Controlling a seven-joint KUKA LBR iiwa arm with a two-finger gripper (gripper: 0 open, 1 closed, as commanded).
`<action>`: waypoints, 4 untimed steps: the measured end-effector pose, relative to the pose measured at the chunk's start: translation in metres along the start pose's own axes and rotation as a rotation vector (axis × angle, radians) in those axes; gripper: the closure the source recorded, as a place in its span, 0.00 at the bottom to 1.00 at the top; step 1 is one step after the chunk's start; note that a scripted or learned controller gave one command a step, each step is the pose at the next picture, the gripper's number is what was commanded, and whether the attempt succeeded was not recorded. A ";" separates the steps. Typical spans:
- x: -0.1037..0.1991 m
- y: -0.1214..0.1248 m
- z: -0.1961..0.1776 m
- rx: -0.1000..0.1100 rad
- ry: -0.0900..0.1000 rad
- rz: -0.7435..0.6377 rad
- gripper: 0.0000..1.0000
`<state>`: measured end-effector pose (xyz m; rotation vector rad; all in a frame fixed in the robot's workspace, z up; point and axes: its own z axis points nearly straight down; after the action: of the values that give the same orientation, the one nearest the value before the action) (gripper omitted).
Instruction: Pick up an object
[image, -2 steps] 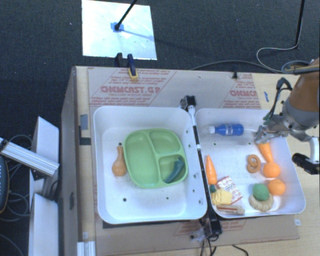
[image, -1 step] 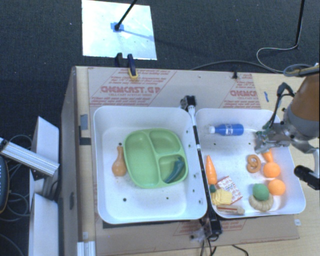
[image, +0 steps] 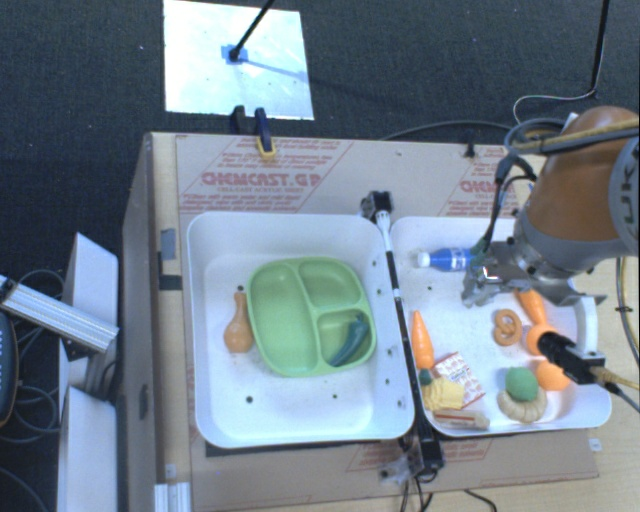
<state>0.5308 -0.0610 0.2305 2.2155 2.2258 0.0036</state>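
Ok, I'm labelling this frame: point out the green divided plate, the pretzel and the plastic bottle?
Green divided plastic plate (image: 290, 325): camera view, big compartment.
Brown pretzel (image: 506, 327): camera view, its loop.
Clear plastic bottle (image: 452, 260): camera view, blue label.

You see the divided plate (image: 305, 315) in the left bin (image: 215, 250); the carrot (image: 422, 340) lies in the right bin (image: 590, 412), beside the divider.

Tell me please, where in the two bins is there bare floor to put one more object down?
Left bin: bare floor in front of the green plate toward the near wall, plus a strip left of the wooden spoon. Right bin: a small patch between the carrot, the water bottle and the pretzel. Its near right corner is crowded with toys.
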 end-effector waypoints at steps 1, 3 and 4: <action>-0.001 0.000 0.000 0.000 -0.001 0.001 0.00; -0.039 0.054 0.117 0.004 0.000 0.003 0.00; -0.023 0.106 0.146 0.001 0.000 0.002 0.00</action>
<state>0.6368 -0.0832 0.0842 2.2178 2.2245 0.0017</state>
